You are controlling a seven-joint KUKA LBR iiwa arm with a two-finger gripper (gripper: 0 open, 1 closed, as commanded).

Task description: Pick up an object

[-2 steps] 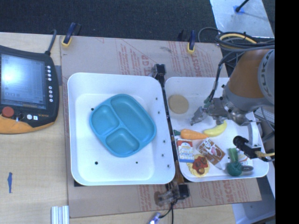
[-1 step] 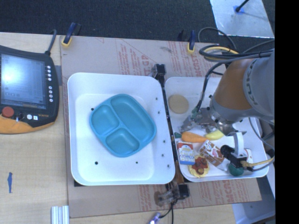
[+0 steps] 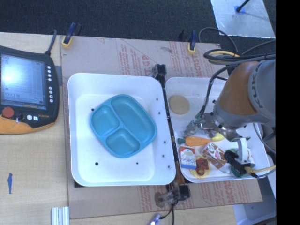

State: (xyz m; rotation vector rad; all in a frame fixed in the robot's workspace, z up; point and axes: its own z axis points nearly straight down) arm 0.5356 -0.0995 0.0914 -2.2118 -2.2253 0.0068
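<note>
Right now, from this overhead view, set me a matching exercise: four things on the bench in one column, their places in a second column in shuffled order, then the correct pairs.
Things:
1. blue divided plate
2. tan round disc
3. orange carrot
4. control pendant with a screen

Places:
A. in the right bin, near its far left corner
B. on the bench, left of both bins
C. in the middle of the left bin
D. in the right bin, just under the arm's wrist, among the small items

Pairs: 1-C, 2-A, 3-D, 4-B
</note>
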